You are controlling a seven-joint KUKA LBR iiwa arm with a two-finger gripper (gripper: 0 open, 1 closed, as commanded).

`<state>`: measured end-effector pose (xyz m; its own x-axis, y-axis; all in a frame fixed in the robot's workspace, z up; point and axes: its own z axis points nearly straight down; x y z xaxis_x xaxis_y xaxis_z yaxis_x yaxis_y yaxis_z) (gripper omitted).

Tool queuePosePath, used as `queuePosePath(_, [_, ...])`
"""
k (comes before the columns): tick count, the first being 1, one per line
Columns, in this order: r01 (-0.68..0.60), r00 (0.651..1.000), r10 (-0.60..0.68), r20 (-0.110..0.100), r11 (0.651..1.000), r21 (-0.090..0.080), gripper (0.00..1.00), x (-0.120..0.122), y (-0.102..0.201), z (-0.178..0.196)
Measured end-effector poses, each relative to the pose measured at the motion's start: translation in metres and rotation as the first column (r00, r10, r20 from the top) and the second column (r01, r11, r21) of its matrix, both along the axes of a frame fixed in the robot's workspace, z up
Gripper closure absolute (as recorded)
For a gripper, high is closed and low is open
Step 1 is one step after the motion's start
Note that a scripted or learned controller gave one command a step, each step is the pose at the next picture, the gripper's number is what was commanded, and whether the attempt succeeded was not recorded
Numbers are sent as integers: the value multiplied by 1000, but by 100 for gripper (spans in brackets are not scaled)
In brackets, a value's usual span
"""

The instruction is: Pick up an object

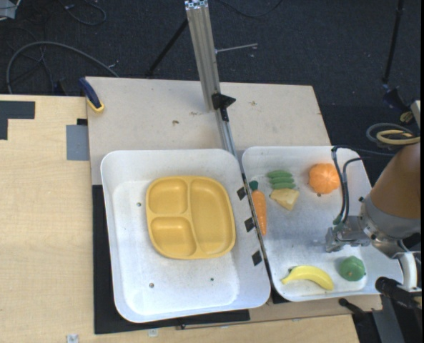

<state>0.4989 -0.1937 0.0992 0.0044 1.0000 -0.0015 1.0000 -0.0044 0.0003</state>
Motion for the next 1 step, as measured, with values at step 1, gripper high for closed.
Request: queuePosePath(1, [1, 1000, -1, -1, 1000, 2, 100, -11, -1, 51])
